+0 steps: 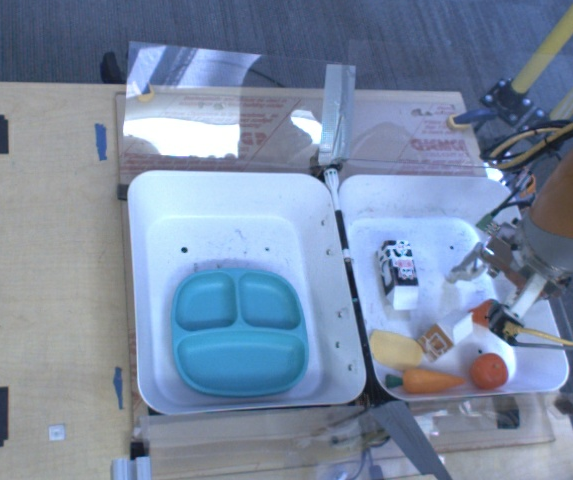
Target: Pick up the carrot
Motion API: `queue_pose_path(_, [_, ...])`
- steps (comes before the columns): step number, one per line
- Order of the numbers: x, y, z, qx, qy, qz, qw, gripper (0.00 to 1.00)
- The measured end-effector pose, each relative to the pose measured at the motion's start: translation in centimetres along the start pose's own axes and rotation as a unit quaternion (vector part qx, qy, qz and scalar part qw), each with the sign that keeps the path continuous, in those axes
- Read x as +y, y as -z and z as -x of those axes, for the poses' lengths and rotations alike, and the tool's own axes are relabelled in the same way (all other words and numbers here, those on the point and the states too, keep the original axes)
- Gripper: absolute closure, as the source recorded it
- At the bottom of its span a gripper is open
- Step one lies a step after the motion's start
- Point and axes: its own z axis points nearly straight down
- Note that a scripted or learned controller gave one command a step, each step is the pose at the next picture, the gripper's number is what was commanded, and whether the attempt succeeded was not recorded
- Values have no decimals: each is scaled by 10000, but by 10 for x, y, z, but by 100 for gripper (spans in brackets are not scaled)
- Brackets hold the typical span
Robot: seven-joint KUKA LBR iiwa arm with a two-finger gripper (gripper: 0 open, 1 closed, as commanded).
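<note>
The carrot (430,379) is orange with a small green end on its left. It lies flat along the near wall of the right bin (366,200). My gripper (470,264) hangs over the right half of that bin, up and to the right of the carrot and well apart from it. I see nothing held in it.
In the right bin with the carrot are a black-and-white cow-print carton (399,269), a pale yellow piece (394,347), a brown cracker (434,343), a round orange fruit (488,370) and a small red item (482,314). The left bin (146,203) holds a teal divided plate (238,331).
</note>
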Motion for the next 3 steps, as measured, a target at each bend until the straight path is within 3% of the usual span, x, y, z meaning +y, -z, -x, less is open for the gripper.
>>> queue_pose_path(1, [-5, -2, -6, -60, -1206, 55, 9927, 0])
queue_pose_path(2, [-27, 2, 35, 59, -1872, 41, 9823, 0])
queue_pose_path(3, [-28, 10, 41, -6, -1895, 37, 9819, 100])
